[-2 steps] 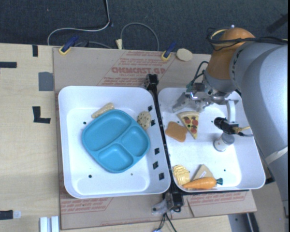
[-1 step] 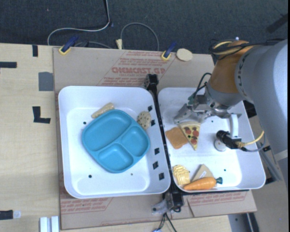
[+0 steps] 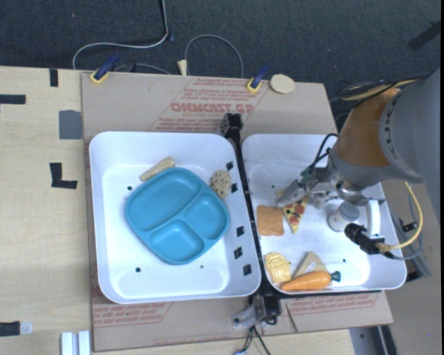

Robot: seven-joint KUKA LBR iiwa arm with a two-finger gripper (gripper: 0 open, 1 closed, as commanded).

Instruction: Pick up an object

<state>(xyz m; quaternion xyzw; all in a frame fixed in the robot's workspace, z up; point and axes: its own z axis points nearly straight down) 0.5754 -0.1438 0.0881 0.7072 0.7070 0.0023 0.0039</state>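
Counter [image 3: 29, 220]: pale wood under a cardboard sheet that carries two shallow white bins, dark carpet behind.
Left bin [image 3: 103, 198]: smooth blue divided plate [image 3: 177, 214], a tan cracker stick [image 3: 157, 169] and a speckled cookie [image 3: 220, 183] at its upper edge.
Right bin [image 3: 388, 272]: flat toast square [image 3: 270, 220], pizza wedge [image 3: 294, 215], ridged yellow corn piece [image 3: 277, 266], pale triangular wedge [image 3: 309, 262], glossy orange carrot [image 3: 311, 280].
Hand [image 3: 296, 192]: low over the right bin, just above the pizza wedge; whether it is apart or together I cannot tell.
Risk: toast and pizza wedge lie flat and touching, so a descent may pinch both, or slide off thin edges and come up with nothing.
Risk two: cables near the wrist could snag.
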